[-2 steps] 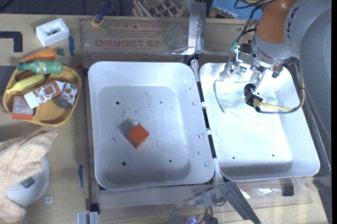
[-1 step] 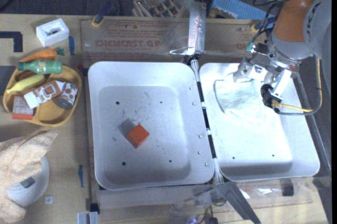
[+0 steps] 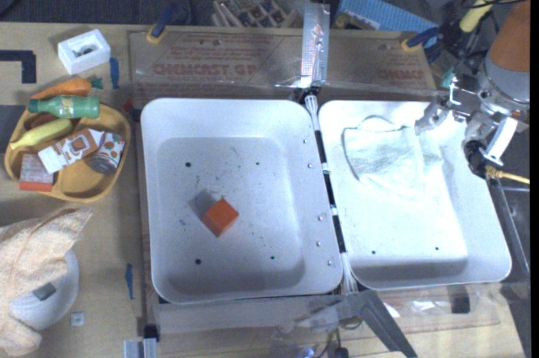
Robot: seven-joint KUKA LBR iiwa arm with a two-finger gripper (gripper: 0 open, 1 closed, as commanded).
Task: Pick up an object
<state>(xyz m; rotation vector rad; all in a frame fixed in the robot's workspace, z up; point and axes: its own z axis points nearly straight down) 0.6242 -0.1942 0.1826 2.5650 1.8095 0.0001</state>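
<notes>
- Block (image 3: 221,216), orange, lies in the left bin (image 3: 168,129), near its middle.
- A clear crumpled bag (image 3: 383,152) rests in the right bin (image 3: 472,255).
- The gripper (image 3: 431,117) hangs over that bin's far edge; its opening cannot be told.

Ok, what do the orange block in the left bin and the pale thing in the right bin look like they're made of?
Small orange cube: looks like matte painted wood or hard plastic; flat faces, crisp edges, no shine. Pale see-through sheet: probably thin plastic film or a bag; it is crumpled and the shallow white right bin shows through it. Neither is certain.
</notes>
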